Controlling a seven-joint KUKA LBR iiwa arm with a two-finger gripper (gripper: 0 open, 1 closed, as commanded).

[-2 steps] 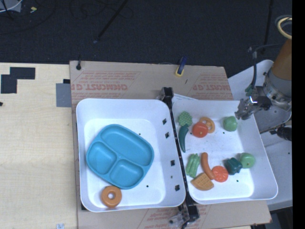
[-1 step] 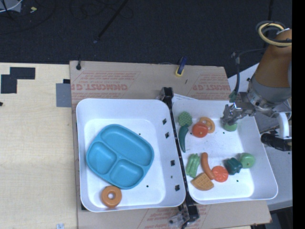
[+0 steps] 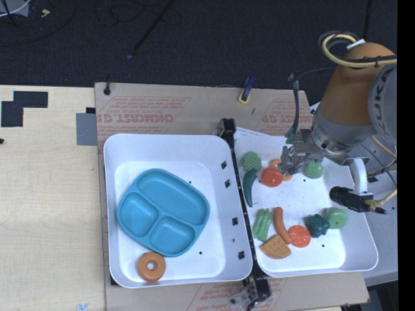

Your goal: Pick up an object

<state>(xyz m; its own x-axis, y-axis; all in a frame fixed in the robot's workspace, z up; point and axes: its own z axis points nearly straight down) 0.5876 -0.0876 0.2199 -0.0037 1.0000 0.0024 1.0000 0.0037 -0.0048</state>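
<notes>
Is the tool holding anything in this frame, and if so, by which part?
Cannot be told. The tool is low in the right bin, just above a red tomato and orange piece, but the view shows nothing clearly gripped.

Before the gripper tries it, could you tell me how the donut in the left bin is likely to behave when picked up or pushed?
The donut lies flat on the left bin floor, so it probably won't roll unless tipped on edge. It looks like a small moulded toy, likely light and stiff. Its rounded, smooth-looking rim may slip between the fingers; a push would probably slide it toward the near wall.
</notes>
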